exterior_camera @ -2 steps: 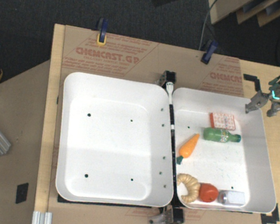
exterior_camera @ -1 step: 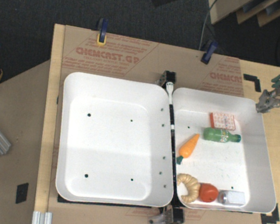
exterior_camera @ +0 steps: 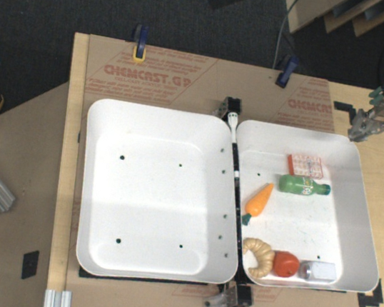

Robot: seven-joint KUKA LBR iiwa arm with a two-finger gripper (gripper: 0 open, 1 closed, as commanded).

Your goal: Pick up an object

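At the far right of the bench, beyond the far right corner of the right bin [exterior_camera: 362,176], the gripper [exterior_camera: 360,130] hangs over bare board. Its metal fingers point down and to the left; whether they are spread or closed I cannot tell, and nothing shows between them. It is well apart from every object in the bin.

All the objects lie in the right bin. Toward its far side sits a small red-and-white patterned box [exterior_camera: 305,166], and just near of it, touching or almost touching, lies a green bottle [exterior_camera: 302,186] on its side, its cap end pointing right. To the left of the bottle, close to the divide between the bins, an orange carrot [exterior_camera: 259,199] lies tilted, its thin tip up toward the far right and its green end toward the near left. Along the near edge of the bin, three things lie in a row: a pale curved croissant [exterior_camera: 258,256] on the left, a red tomato [exterior_camera: 286,264] just beside it in the middle, and a small grey-and-white container [exterior_camera: 318,272] on its side at the right, touching the tomato.

The left bin [exterior_camera: 92,191] is beside the right one, their rims meeting along a dark strip. Both rest on a brown board [exterior_camera: 190,76] printed with red lettering, held at its far edge by two clamps [exterior_camera: 140,43].
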